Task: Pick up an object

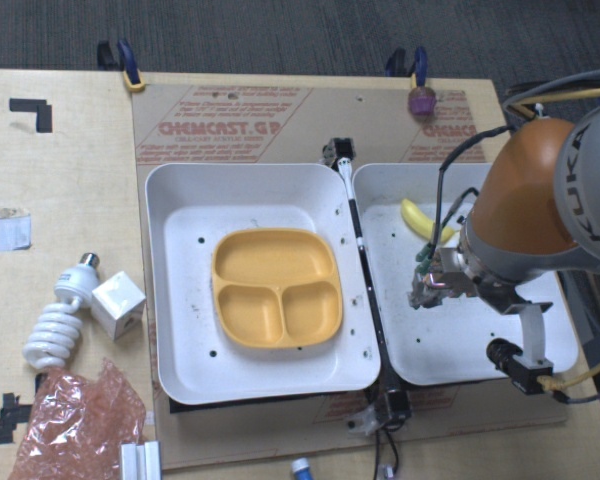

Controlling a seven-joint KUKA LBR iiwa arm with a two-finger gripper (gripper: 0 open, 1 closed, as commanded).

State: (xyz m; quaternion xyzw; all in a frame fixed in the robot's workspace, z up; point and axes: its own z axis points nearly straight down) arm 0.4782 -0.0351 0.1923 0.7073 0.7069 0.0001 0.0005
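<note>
Banana [416,218]: lying in the right bin [430,353] near its far wall, yellow, partly hidden behind the arm's cables; likeliest target, since nothing else loose can be seen in that bin.
Bench, far left: spiral light bulb [60,313] on its side, touching a small white cube [118,303]; crumpled pink plastic bag [75,428] just below them, all outside the bins.
Left bin [170,268]: holding one yellow divided tray [277,288], flat and roughly centred, well apart from the gripper.
Gripper [425,286]: low over the floor of the right bin, just on the near side of the banana, close to it but seemingly not on it (contact too small to judge).
Jaws: opening not to be told from this angle; nothing visibly held between them.
Arm [525,198]: reaching in from the right, orange band bulking over the right bin's far corner and covering part of it.
Step in hand: judged as the approach or descent, ahead of any grasp; no lift under way.
Next move: probably a short shift toward the far wall to centre over the banana, jaws set across its narrow width, then closing and a straight lift.
Risk: curved fruit apt to roll or slide against the bin wall if caught off-centre.
</note>
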